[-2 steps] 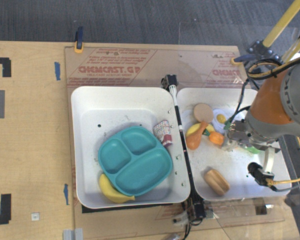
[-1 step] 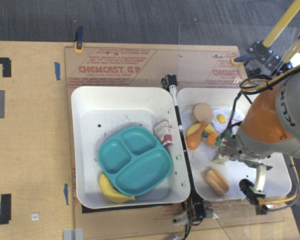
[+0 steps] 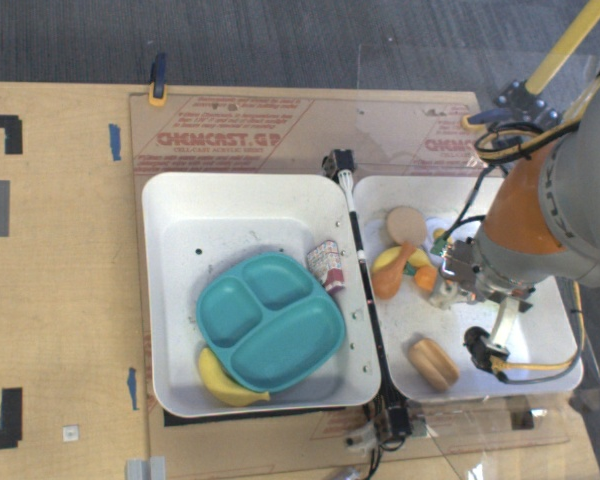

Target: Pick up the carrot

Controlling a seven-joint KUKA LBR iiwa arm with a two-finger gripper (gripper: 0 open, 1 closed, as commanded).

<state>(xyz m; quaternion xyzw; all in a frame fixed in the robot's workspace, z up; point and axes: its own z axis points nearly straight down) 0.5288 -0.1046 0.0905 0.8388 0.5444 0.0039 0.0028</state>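
Observation:
The carrot (image 3: 390, 279), an orange tapered piece, lies tilted in the left part of the right bin (image 3: 550, 368), close to the divider between the bins. Touching its upper end is a yellow toy food (image 3: 385, 260). My gripper (image 3: 450, 276) hangs low over the middle of the right bin, a short way right of the carrot. The grey wrist and the orange band cover it from above. A small orange piece (image 3: 425, 280) sits between the carrot and the gripper.
A round tan food (image 3: 405, 224) lies behind the carrot, and a bread roll (image 3: 432, 361) sits near the bin's front. The left bin (image 3: 170, 268) holds a teal divided plate (image 3: 270, 320), a banana (image 3: 220, 380) partly under it, and a small patterned can (image 3: 327, 264).

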